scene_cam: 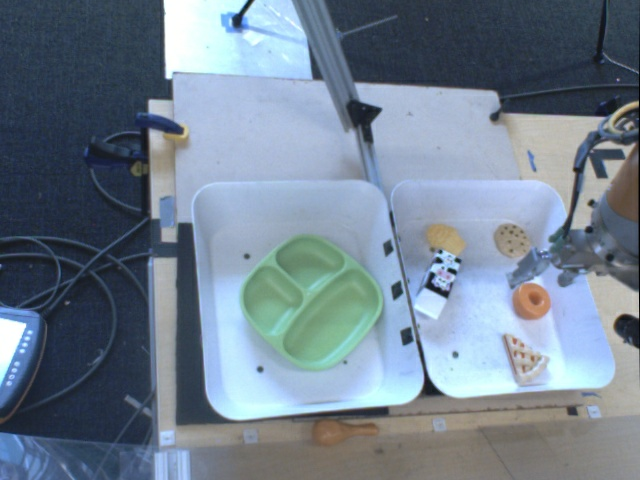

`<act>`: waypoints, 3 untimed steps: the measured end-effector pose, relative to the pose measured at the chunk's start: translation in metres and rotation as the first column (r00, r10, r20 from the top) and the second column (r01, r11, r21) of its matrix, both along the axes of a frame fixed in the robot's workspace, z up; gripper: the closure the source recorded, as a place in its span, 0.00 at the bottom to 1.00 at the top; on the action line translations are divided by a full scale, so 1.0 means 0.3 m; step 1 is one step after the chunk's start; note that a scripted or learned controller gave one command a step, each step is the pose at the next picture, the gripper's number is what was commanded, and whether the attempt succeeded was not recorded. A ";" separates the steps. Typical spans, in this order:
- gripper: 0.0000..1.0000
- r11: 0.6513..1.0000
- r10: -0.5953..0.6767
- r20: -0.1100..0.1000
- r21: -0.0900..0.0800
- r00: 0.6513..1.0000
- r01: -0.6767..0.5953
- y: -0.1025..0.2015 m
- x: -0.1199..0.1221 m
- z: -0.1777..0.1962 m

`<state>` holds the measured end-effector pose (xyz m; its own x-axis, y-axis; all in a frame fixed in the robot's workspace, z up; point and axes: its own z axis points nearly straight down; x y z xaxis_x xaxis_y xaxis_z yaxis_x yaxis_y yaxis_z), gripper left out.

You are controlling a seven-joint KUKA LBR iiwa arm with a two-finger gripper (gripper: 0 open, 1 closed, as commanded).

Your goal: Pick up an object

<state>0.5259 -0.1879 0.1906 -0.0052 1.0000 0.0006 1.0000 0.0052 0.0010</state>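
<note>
Nearest us, at the bottom edge of the frame, we see a small tan pear-shaped toy [343, 431] lying on the table [300, 128] just outside the bins. Above it, the left bin [215, 368] holds a green divided plate [312, 301] set slightly askew at its centre.

Moving right, the right bin [470, 193] carries five small things. At its left side a black-and-white carton [440, 281] lies tilted, and a yellow cracker [445, 238] touches its upper end. Further right, near the top of the bin, sits a round cookie [511, 239]. Below it lies an orange ring [532, 301], and lower still a waffle wedge [525, 359] near the bin's bottom right.

At the right of the frame the gripper [548, 263] reaches in over the bin, between cookie and ring. Its jaws stand apart with nothing between them, just above the ring in the picture.
</note>
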 end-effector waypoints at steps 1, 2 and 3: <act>0.00 1.000 -0.001 0.000 0.000 1.000 0.001 0.000 0.000 0.001; 0.00 1.000 -0.005 -0.003 0.000 1.000 0.005 0.004 -0.001 -0.138; 0.00 1.000 -0.004 0.003 -0.001 1.000 0.004 0.005 0.004 -0.303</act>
<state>0.5272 -0.1865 0.0996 -0.0010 1.0000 -0.0009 1.0000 0.0010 0.0036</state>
